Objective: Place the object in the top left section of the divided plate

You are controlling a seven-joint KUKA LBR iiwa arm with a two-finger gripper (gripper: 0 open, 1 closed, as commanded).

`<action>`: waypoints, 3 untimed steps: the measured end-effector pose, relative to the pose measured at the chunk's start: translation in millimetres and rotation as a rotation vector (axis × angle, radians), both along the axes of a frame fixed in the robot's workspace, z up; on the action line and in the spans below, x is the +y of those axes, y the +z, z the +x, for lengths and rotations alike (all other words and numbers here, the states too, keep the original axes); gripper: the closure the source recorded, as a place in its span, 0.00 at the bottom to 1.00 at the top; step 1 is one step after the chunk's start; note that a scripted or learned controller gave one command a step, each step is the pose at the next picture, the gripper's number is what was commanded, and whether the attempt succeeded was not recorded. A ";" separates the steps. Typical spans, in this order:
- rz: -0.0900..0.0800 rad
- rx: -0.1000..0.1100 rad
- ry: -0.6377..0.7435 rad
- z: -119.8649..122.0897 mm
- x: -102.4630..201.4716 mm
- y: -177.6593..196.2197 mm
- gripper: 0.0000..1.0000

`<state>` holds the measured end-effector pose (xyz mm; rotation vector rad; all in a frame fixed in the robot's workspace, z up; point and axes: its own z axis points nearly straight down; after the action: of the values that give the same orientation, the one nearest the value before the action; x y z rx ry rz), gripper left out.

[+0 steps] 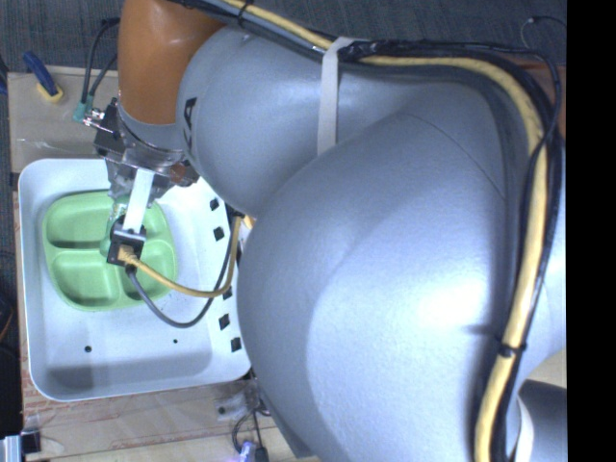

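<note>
Arm (385, 258): grey and bulky, closest to the lens, covering the middle and right of the view from top to bottom.
Orange band (154, 56): at the upper left, just above the wrist, which points down toward the bin.
Gripper (130, 186): low over the upper edge of the divided plate; I cannot tell how far open it is or whether it has hold of anything.
Divided plate (82, 258): pale green with rounded corners, lying flat in the upper left part of the bin, with raised ridges splitting it into sections.
Object: I cannot make it out on the plate or at the gripper.
Bin (115, 354): shallow and white, at the left of the view; its floor below the plate is bare but for two small dark dots, and black marks run along its right rim.
Bench (115, 422): wood-toned, showing below the bin and above its upper left corner.
Blue and yellow thing (38, 73): small, on the bench at the far upper left, well apart from the bin.
Floor (58, 8): dark grey, beyond the bench along the top edge.
</note>
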<state>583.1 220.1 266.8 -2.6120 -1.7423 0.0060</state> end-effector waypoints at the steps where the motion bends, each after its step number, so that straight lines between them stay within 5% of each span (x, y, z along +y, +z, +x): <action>1: 0.000 0.001 0.000 0.0 -0.4 -0.3 0.00; 2: -0.002 0.006 0.014 -1.2 2.7 8.6 1.00; 3: -0.002 0.006 0.014 -1.2 2.6 8.6 0.00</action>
<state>581.9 222.7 275.4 -2.5983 -1.7594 0.0153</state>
